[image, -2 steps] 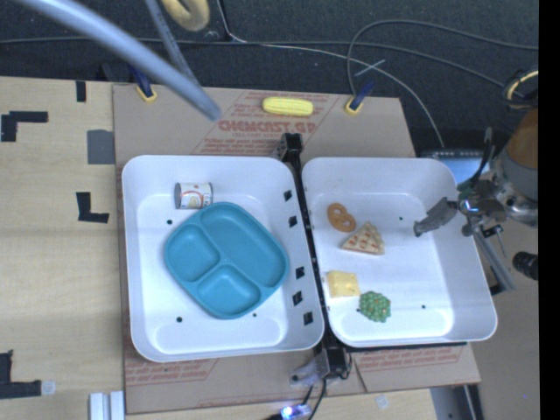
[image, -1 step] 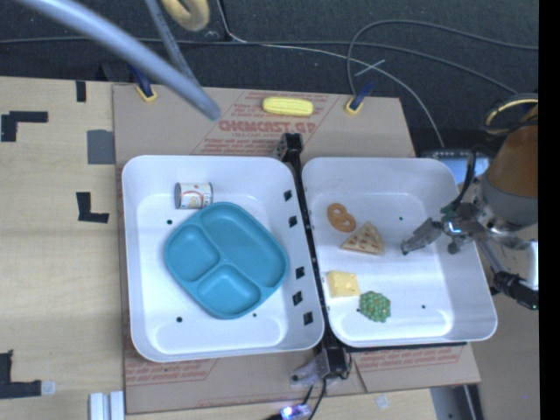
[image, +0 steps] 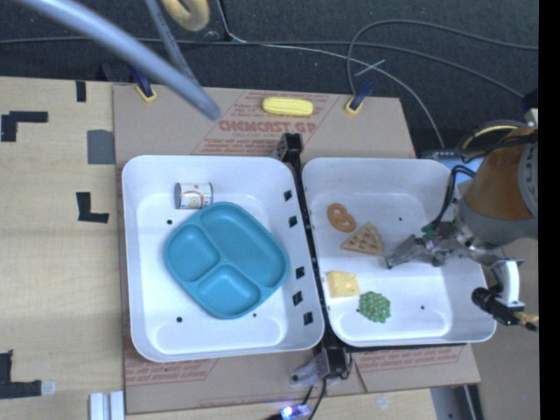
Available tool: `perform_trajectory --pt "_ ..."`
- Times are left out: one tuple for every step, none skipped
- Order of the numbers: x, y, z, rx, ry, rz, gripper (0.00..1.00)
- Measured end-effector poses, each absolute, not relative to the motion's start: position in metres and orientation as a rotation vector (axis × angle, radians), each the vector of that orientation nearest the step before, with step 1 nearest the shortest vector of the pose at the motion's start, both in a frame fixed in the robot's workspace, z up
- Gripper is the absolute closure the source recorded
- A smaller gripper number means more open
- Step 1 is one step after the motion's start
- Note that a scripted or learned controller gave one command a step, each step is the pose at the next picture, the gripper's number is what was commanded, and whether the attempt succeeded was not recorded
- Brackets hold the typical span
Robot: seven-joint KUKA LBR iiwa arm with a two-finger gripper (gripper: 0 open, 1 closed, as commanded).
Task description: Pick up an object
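While the gripper (image: 404,254) sits low in the right bin (image: 411,332), I cannot tell its opening or any hold. Nearest is a ridged triangular waffle (image: 364,240); also a pretzel (image: 340,217), cheese cube (image: 342,283), knobbly green cluster (image: 374,306). Left bin (image: 144,322): glossy blue sectioned tray (image: 226,259), small can (image: 193,196).

My gripper (image: 404,254) hangs low in the right bin (image: 395,175), beside the waffle wedge (image: 364,239). A pretzel (image: 340,217), cheese (image: 342,283) and broccoli (image: 374,306) lie nearby. The left bin (image: 144,178) holds a blue tray (image: 226,259) and a can (image: 193,196).
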State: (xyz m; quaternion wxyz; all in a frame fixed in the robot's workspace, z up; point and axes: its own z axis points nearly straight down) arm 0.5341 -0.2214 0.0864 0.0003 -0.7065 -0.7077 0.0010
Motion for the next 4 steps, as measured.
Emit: perform_trajectory --pt "0.535 -0.222 0.086 -2.222 -2.224 0.001 0.00" --pt "0.536 -0.222 0.097 -2.226 -2.228 0.000 1.00" --pt "0.529 -0.217 0.144 -2.221 -2.223 -0.001 1.00" --pt "0.520 -0.214 0.194 -2.221 -2.224 -0.001 1.00"
